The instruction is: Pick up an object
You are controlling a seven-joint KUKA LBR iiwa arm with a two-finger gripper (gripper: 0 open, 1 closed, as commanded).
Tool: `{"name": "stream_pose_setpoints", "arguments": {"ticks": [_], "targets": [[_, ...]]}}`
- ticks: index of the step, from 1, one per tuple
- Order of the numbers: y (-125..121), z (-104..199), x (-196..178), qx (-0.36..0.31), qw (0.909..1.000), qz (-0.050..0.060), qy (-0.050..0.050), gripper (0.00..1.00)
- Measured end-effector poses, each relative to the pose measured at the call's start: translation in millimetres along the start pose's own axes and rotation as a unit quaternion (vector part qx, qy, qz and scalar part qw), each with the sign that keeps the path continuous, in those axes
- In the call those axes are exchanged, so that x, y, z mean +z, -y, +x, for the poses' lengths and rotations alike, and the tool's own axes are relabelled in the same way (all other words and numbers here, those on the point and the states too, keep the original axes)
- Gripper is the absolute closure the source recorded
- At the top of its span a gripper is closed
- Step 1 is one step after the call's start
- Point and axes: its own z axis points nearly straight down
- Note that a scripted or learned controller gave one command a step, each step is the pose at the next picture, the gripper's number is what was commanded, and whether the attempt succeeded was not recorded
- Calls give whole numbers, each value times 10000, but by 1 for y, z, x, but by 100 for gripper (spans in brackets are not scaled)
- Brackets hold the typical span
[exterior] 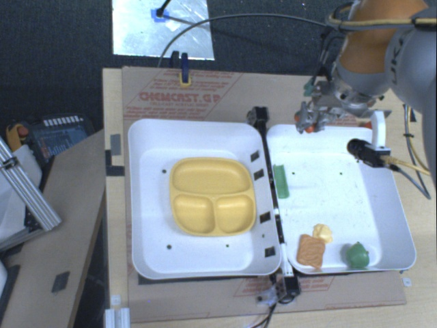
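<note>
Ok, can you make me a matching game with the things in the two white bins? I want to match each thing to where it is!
Things:
1. yellow tray
2. green strip
3. green lump
4. orange-brown piece

Places:
A. near the bottom right corner of the right bin
B. in the middle of the left bin
C. along the left wall of the right bin
D. at the bottom of the right bin, under a small yellow bit

Pairs: 1-B, 2-C, 3-A, 4-D

Green block (280, 181), toast (311, 251), green lump (357, 255)
</note>
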Motion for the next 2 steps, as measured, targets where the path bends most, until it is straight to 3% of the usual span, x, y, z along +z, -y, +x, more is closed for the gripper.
{"name": "stream_pose_setpoints", "arguments": {"ticks": [2], "targets": [[3,111,8,-10,10000,3,-6,100]]}}
